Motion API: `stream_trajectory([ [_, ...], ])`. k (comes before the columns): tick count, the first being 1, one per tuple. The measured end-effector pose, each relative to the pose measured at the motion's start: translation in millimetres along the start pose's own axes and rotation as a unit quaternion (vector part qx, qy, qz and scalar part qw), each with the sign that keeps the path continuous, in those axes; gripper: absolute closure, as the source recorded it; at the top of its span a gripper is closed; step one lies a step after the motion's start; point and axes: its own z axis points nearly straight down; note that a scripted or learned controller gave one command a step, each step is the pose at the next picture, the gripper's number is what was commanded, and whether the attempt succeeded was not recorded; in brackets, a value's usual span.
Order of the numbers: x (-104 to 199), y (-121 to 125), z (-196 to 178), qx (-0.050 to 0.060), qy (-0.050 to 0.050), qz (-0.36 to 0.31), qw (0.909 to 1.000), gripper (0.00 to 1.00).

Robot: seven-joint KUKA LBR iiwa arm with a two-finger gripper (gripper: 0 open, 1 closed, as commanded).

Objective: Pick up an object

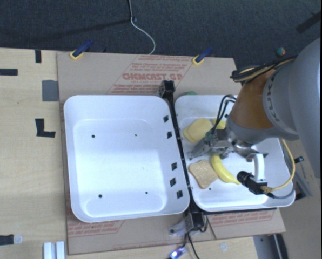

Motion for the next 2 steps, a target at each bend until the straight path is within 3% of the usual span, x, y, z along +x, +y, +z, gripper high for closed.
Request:
stream_trajectory([
  [1, 64.2, 4.3, -95.9, -0.005, 0.0, -0.002, 1.0, 1.0],
  [2, 97.2, 2.1, -124.5, -0.002, -0.001, -0.001, 1.0, 1.0],
])
